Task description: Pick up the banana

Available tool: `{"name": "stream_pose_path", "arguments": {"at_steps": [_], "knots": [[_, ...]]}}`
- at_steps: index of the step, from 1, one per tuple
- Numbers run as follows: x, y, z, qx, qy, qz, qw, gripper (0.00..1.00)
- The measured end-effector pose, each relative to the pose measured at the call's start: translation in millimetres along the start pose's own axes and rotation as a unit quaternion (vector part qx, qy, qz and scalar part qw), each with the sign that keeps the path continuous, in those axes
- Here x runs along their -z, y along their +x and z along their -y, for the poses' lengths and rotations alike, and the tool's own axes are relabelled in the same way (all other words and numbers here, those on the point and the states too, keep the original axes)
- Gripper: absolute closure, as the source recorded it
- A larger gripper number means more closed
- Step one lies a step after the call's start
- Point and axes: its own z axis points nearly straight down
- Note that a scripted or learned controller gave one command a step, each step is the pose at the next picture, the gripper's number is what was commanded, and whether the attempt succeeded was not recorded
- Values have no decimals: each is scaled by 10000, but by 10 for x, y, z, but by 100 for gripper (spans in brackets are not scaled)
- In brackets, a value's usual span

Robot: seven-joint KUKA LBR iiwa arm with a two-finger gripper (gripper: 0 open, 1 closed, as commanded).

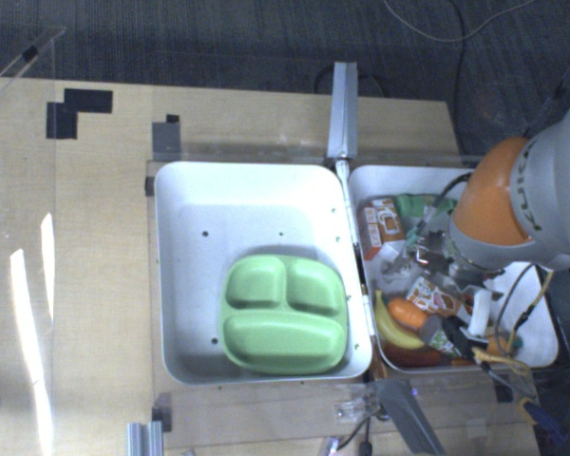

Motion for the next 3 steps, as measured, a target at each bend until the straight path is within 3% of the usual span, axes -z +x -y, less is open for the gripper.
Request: {"name": "stream_pose_path", "arguments": {"at_steps": [2,3], "knots": [[0,0,0,0,0,0,10000,0],[159,-569,171,1109,44,-1,9938,0]]}}
